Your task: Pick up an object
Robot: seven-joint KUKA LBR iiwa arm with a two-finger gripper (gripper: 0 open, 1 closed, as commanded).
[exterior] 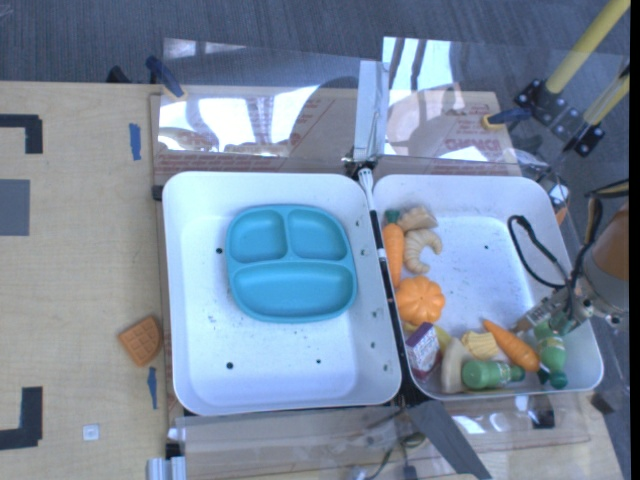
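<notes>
The right bin [480, 253] holds several toy foods. A carrot [393, 252] and a tan croissant [421, 232] lie along its left wall, with an orange pumpkin [420, 300] below them. Near the front lie a purple packet [422, 348], a yellow corn piece [480, 343], a green bottle [490, 373] and a second carrot [511, 343]. My gripper [548, 318] hangs low over the bin's front right corner, just right of that second carrot and above a green toy [552, 353]. Nothing visibly sits in its grasp.
The left bin [200, 348] bears a blue divided plate [290, 261]. A black cable [535, 250] loops across the right bin's right side. A brown waffle toy [141, 339] lies on the wooden bench left of the bins. Clear panels stand behind both bins.
</notes>
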